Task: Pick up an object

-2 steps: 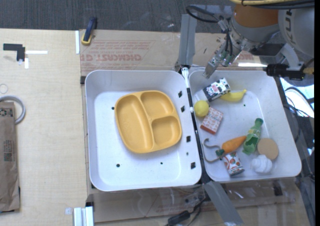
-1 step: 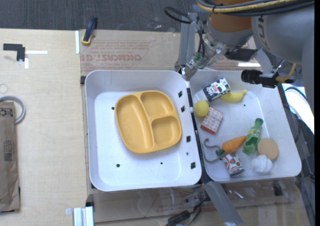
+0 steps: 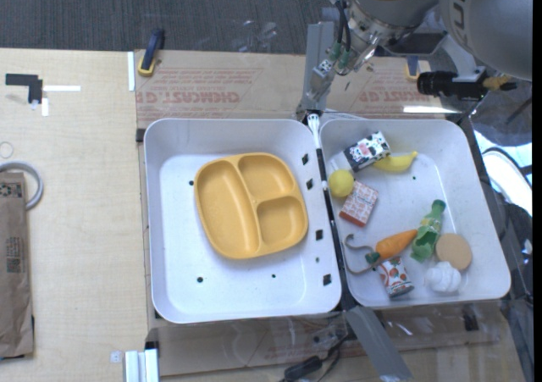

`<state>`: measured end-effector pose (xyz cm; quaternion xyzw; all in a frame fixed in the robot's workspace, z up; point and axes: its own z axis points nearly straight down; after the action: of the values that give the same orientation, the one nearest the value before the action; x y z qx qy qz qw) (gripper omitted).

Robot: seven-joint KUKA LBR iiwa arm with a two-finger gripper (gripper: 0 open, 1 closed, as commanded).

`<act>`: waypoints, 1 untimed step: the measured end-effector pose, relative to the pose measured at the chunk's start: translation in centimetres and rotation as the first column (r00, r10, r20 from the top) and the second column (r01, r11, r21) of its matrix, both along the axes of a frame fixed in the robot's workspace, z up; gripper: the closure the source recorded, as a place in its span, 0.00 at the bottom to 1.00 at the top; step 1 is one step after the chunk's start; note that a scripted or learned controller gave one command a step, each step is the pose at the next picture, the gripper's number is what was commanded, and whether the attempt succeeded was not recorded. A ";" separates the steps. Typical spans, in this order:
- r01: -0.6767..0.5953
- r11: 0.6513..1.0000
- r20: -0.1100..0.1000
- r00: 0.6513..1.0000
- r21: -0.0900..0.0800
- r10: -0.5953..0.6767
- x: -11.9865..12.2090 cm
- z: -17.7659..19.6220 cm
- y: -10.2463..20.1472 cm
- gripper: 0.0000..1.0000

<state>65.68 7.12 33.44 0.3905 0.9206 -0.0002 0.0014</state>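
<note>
Soda can (image 3: 395, 278) front of right bin (image 3: 487, 202) | claw (image 3: 315, 92) above bins' far edge | grip unreadable, touching nothing

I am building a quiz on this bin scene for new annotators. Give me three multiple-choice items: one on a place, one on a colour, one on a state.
1. Where does the three-compartment plastic plate lie?
A. left white bin
B. right white bin
C. on the cardboard

2. What colour is that plate?
A. red
B. yellow
C. blue

3. How does the small cow-patterned carton sit?
A. held in the gripper
B. on the plate
C. lying in the right bin

Answers: 1 A, it sits on the left bin's floor; 2 B, plainly yellow; 3 C, it rests beside the yellow banana.
</note>
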 end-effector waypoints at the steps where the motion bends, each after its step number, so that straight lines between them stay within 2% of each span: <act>1: -0.321 0.947 0.001 0.947 -0.002 0.321 -1.2 2.9 -6.5 1.00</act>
<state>64.45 0.63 36.37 0.2353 0.9719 -0.0003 0.0023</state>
